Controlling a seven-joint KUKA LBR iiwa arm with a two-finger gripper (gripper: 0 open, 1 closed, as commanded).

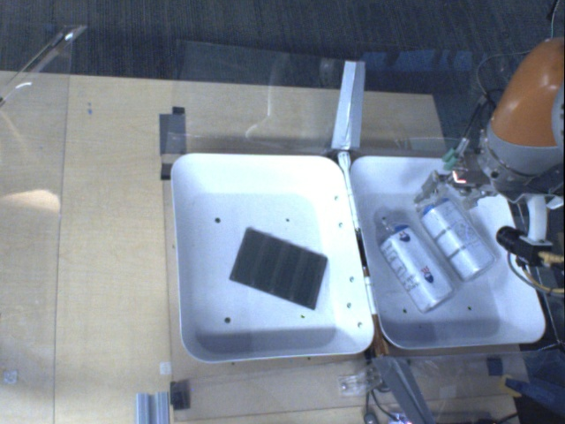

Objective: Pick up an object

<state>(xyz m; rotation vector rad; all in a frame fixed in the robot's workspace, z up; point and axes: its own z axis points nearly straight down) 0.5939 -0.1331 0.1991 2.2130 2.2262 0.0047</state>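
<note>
You have two white bins on the worktop: the left bin (190,237) and the right bin (512,312); you also have one dark ribbed pad (279,268). You can count two silver cans: one (411,266) beside the other (455,236).

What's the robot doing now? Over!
Gripper over right bin, at top of one silver can. Second can alongside. Dark pad in left bin.

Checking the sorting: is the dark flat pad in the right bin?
No, the dark flat pad lies in the left bin; the right bin holds two silvery cylinders.
</note>
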